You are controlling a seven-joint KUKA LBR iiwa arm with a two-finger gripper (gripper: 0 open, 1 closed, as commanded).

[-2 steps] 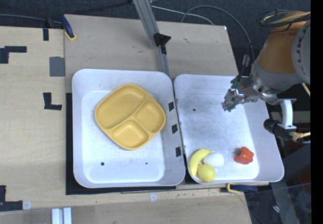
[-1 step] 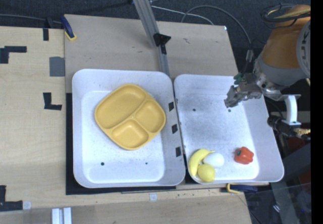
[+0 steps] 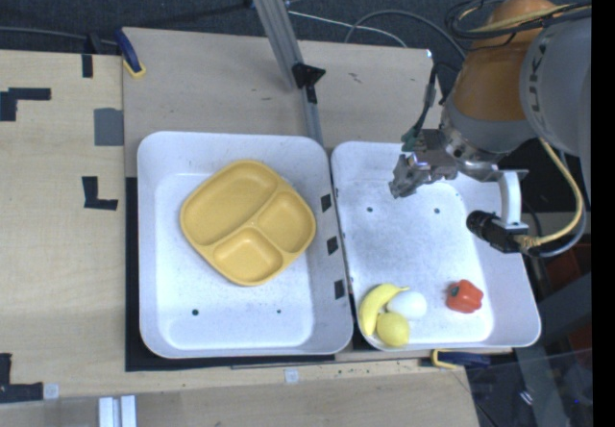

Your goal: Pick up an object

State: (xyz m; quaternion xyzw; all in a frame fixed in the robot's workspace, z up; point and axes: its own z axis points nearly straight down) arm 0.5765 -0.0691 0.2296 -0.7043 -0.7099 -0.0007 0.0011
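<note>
Wooden bench (image 3: 58,223), two white bins (image 3: 163,319), gripper (image 3: 411,175) over right bin, grip state unclear, holding nothing visible

Yellow divided plate (image 3: 248,221), 3 compartments, lay flat & turned at a slant in middle of left bin (image 3: 159,319). Banana (image 3: 376,304) curved at right bin's (image 3: 509,319) near-left corner, touching lemon (image 3: 392,328) just below & small white egg-like obj (image 3: 410,305) to its right. Red pepper-like obj (image 3: 464,296) sat apart, toward near-right corner.
</note>
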